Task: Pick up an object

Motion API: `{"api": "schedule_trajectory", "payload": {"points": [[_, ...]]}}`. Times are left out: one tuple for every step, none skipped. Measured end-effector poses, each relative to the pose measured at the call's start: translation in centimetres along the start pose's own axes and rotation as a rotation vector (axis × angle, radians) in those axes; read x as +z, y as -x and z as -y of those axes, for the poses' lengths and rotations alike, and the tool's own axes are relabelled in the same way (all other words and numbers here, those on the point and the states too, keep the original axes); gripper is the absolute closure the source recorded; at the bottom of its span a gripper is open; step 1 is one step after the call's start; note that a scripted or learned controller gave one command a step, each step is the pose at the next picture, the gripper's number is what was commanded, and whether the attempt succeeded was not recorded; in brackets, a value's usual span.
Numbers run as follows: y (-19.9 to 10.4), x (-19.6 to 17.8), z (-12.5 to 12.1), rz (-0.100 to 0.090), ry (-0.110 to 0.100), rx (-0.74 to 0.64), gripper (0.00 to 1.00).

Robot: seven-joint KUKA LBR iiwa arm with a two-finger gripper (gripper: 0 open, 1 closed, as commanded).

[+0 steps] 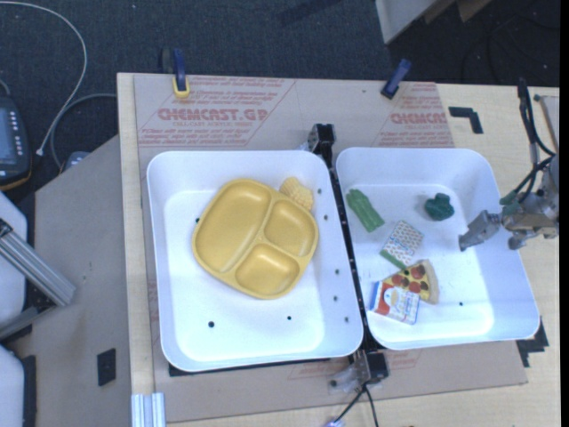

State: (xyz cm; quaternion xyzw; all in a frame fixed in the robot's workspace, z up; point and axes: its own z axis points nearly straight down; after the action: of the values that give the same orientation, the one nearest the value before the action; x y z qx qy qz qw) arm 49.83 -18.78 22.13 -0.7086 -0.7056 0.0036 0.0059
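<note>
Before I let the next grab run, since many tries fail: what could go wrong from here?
The gripper sits at the right bin's right side, beside bare floor, so closing there likely grabs nothing. The pizza slice, small card and patterned packet lie close together, so a grab may nudge neighbours. They look flat and may slip.

Both bins were white. Divided plate was plain yellow, with a paler yellow textured piece at its rim. Right bin: green bar, dark green lump, checkered grey-white card, pizza slice orange with red dots, red-blue-white packet. Surface was tan with red lettering. Gripper was grey.
</note>
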Motion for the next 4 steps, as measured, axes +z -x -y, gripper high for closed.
{"api": "schedule_trajectory", "payload": {"points": [[-0.1,-0.7,-0.3,0.004,0.014,-0.005,0.0],[0.8,4.9,-0.8,0.001,0.007,-0.003,0.0],[0.5,11.2,-1.0,0.0,0.008,-0.004,0.0],[0.4,13.4,-1.2,-0.001,0.014,-0.005,0.0]]}}
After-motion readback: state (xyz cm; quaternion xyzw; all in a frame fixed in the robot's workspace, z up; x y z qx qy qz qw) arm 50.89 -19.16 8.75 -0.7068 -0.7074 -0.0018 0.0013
